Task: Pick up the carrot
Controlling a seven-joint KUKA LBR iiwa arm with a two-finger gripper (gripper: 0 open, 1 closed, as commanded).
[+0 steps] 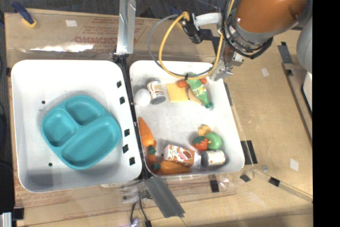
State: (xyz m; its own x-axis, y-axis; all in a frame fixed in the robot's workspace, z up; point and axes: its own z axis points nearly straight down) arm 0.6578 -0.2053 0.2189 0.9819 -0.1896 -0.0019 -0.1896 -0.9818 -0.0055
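Carrot first: the orange tapered plastic carrot (146, 134) is lying against the left wall of the right-hand shallow white bin (183, 114), pointing toward the far side, just beside a small printed carton (179, 154). It is probably light, stiff and slick, so gripping across its thicker middle looks safest. The two-finger gripper (223, 67) is hovering near the bin's far right corner, well apart from it; whether released or clenched, I cannot tell.
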